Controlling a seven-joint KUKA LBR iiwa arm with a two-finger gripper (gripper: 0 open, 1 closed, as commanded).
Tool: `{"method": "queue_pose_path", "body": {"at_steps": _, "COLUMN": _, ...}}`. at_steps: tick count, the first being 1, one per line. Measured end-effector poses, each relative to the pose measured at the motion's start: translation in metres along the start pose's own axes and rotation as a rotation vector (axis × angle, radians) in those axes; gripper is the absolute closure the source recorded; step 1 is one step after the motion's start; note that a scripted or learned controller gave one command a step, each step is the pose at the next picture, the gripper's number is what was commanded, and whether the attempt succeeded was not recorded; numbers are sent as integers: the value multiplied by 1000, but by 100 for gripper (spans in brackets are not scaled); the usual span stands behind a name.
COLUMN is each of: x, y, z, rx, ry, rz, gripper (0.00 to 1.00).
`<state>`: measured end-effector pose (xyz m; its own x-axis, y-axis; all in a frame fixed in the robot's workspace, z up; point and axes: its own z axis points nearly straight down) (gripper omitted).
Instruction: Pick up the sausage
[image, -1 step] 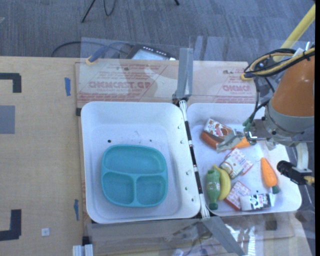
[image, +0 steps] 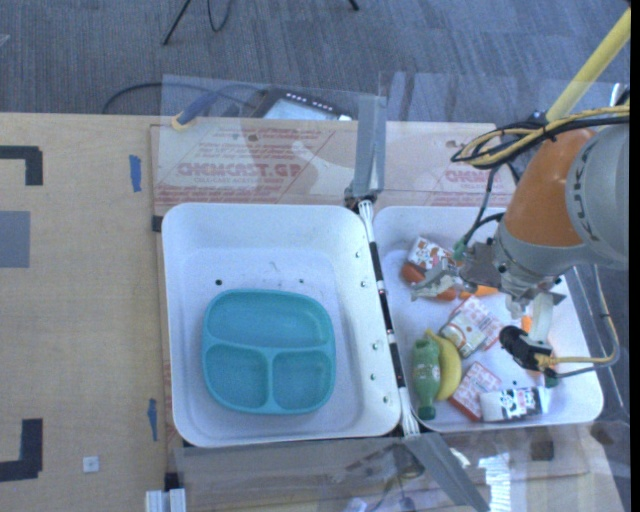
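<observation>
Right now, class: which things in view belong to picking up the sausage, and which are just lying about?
Job: gripper; right bin; orange-red piece, possibly the sausage.
Lying about: banana; green bottle; red box; white carton; teal plate; left bin.

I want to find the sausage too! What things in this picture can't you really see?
- The gripper: the arm's grey wrist covers it in the camera view, so its fingers cannot be judged.
- The sausage: no item in the right bin can be surely named as it; the orange bits by the wrist are half hidden and too small.
- The green bottle and banana overlap, hiding part of each.
</observation>
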<state>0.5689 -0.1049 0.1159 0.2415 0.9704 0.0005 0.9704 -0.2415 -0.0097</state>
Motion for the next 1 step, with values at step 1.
{"method": "queue_pose_path", "body": {"at_steps": 1, "x": -1, "y": 0, "z": -7, "rx": 4, "ry": 0, "rz": 4, "gripper": 100}}
